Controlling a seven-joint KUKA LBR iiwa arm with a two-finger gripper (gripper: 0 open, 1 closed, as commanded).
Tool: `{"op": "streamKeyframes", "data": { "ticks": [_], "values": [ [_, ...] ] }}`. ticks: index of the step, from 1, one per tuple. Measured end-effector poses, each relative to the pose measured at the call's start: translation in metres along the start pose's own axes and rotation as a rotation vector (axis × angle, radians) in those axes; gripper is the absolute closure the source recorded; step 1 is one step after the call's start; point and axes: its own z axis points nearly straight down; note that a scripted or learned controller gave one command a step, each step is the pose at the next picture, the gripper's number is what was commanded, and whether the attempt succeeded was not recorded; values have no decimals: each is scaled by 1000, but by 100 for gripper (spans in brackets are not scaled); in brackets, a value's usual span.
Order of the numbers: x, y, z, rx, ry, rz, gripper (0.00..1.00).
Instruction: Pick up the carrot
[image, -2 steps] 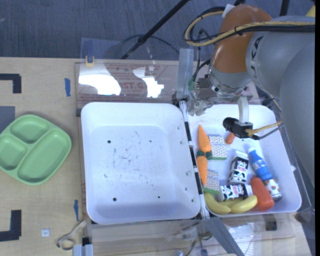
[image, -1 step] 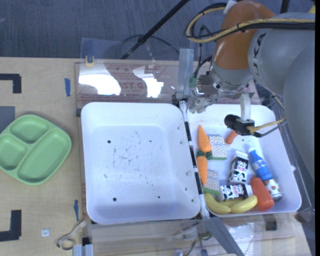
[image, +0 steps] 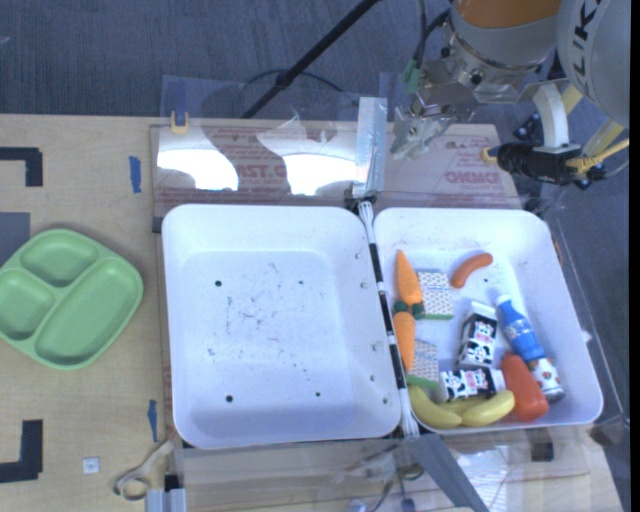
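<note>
Wooden bench (image: 80, 190) under two white bins (image: 200, 240).

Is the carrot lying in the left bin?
No, the carrot lies in the right bin, along its left wall beside the other items.

The arm (image: 520, 40) is cut off by the top edge, and the banana (image: 460, 410) hides the lower carrot's (image: 404, 340) tip.

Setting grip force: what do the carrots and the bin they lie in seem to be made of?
Carrots: apparently moulded plastic toys, smooth orange with a slight sheen; foam can't be ruled out. Right bin: seemingly thin rigid white plastic, with rounded formed walls and a glossy rim.
</note>
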Motion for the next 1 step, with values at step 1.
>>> {"op": "streamKeyframes", "data": {
  "ticks": [1],
  "values": [
    [2, 1, -11, -4, -2, -3, 100]
  ]
}}
